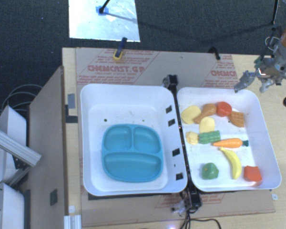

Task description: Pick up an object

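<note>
Gripper (255,80) sits at the upper right of the camera view, just outside the far rim of the right bin (266,128), above the table (148,63). Two fingers are visible, spread apart with nothing between them; one tip points toward the bin's far edge.

Candidate objects all lie in the right bin. Nearest group, along the far side: red tomato (223,109), waffle-patterned orange piece (237,119), brown drumstick (207,111), yellow piece (190,113). Mid bin: green cucumber (209,137), carrot (228,143), second pale yellow piece (207,124). Near side: banana (232,163), green pepper (209,171), red-orange block (252,173).

Left bin (93,128) holds a blue divided plate (132,152); not a likely target from this position.

Key relation: the tomato and waffle piece lie toward the camera and slightly left of the gripper, so my judgement is the shortest approach is inward over the far rim, then down. Carrot's long axis runs left-right in view; banana's runs roughly far-to-near with a tilt. Fingers would need to close across those axes.

Risk: far cluster is packed tight, items touching; a descent there may nudge neighbours rather than seat cleanly
</note>
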Controlling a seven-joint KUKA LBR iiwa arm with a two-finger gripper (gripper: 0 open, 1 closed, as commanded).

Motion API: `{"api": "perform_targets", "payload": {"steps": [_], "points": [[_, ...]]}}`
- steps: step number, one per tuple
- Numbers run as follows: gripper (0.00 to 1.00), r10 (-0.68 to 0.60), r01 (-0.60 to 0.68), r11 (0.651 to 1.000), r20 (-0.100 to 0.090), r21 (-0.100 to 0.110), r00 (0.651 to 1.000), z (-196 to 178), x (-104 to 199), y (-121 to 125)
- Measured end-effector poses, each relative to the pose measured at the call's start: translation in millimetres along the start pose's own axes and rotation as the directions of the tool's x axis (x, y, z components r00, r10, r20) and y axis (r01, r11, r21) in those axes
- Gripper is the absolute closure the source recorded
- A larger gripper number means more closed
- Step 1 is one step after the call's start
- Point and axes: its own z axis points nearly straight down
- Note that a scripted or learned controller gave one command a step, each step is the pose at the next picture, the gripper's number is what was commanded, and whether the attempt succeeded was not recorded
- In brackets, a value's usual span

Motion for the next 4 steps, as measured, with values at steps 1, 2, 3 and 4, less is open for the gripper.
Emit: {"api": "perform_targets", "payload": {"steps": [1, 2, 3, 4], "points": [[0.0, -0.001, 0.001, 1.0, 0.002, -0.009, 1.0, 142, -4, -9], [1.0, -0.002, 0.002, 1.0, -0.002, 0.01, 1.0, 134, -5, -12], [0.0, -0.003, 0.003, 1.0, 0.001, -0.003, 1.0, 132, -4, -9], [0.0, 0.003, -0.003, 1.0, -0.001, 0.005, 1.0, 158, -4, -46]]}}
